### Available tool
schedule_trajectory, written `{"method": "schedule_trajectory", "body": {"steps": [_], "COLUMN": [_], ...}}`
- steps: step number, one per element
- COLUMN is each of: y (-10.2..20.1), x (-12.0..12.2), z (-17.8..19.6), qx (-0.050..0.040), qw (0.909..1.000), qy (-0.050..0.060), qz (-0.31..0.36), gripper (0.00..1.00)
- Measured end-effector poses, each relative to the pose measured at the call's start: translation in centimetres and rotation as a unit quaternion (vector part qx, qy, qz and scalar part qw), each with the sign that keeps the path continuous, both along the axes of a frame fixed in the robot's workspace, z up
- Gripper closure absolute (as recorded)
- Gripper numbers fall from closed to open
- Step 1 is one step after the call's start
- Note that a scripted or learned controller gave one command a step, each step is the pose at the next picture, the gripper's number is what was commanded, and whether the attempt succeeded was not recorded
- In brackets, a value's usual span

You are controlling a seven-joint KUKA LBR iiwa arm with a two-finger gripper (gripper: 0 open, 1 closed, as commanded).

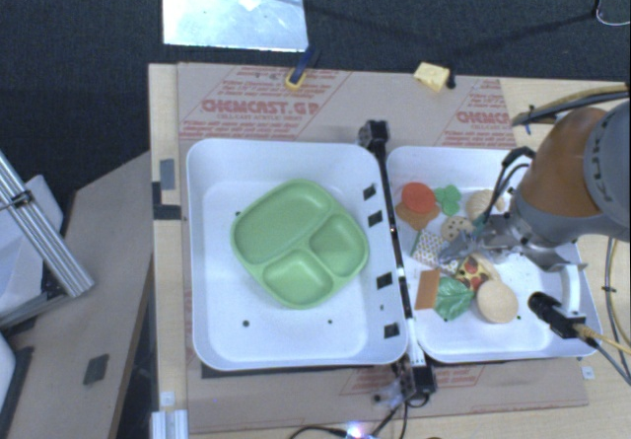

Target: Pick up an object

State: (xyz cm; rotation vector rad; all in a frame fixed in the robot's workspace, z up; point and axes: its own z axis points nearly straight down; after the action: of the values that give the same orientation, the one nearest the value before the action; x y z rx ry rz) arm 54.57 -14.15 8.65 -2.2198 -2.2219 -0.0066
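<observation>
Claw [463, 252] hovering low over crowded toy food [455, 269] in right bin [513, 343]; jaw state: cannot tell. Risk: items are touching, so fingers may be nudging neighbours or closing on nothing.

The arm [582, 185] is big and round, with a smooth grey shell and 1 wide orange band near the wrist. Thin black cables [513, 171] loop along the orange part, and more dark cables curve over its top. The gripper [471, 248] at the end is small, made of grey and silver metal, and its fine parts are too small to make out.
</observation>
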Motion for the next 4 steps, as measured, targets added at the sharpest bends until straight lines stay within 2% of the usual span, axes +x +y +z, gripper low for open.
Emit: {"method": "schedule_trajectory", "body": {"steps": [1,3,4], "y": [0.0,1.2,1.2], "x": [0.3,-0.6,-0.5], "z": [1.4,11.8,13.9], "qx": [-0.0002,-0.0023,-0.0021], "qw": [1.0,1.0,1.0], "qy": [-0.005,-0.002,-0.001], "qz": [0.001,0.002,0.002], "gripper": [1.0,1.0,1.0]}}
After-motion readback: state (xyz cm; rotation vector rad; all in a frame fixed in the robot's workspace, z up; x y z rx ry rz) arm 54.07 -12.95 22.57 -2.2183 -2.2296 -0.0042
